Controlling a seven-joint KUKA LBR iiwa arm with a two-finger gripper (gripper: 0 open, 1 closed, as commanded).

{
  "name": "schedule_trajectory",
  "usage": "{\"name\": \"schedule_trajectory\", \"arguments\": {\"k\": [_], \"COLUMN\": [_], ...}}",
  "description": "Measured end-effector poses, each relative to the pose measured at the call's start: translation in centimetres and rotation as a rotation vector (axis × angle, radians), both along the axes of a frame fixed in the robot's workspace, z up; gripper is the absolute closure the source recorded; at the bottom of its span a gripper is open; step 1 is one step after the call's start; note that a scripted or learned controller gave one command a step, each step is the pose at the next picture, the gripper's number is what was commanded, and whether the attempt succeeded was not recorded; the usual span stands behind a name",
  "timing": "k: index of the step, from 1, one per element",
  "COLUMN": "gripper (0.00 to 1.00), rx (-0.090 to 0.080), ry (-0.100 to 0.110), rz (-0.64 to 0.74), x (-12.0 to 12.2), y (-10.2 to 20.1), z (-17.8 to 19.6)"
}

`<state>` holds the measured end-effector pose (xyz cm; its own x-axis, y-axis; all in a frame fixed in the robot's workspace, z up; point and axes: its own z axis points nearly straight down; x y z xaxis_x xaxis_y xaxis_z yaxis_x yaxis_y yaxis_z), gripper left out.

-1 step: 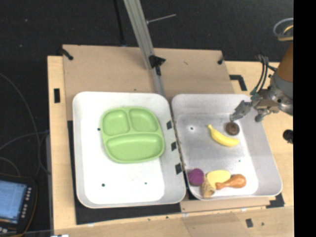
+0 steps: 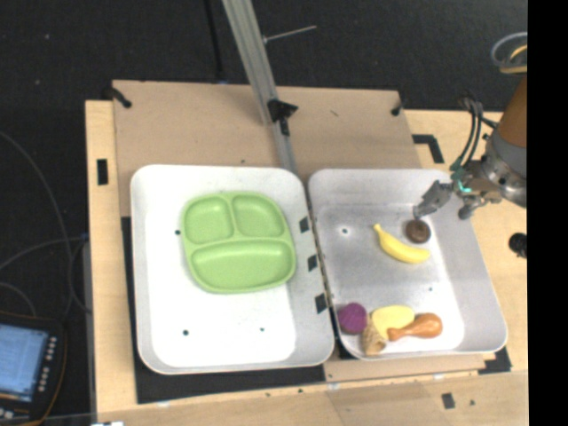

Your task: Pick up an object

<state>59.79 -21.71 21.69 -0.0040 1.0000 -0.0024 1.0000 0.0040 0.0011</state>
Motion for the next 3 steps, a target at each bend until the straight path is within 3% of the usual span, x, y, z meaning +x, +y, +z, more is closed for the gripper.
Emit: {"name": "schedule_trajectory", "arguments": {"k": [2,3], "gripper": [0.0,1.0], "rx": [0.001,-0.001], "ry": [0.004,-0.003], "rz": [-0.003,-0.004], "x": [-0.3,-0.1], "y": [0.5,0.4], "z": [-11.3,-9.9]}}
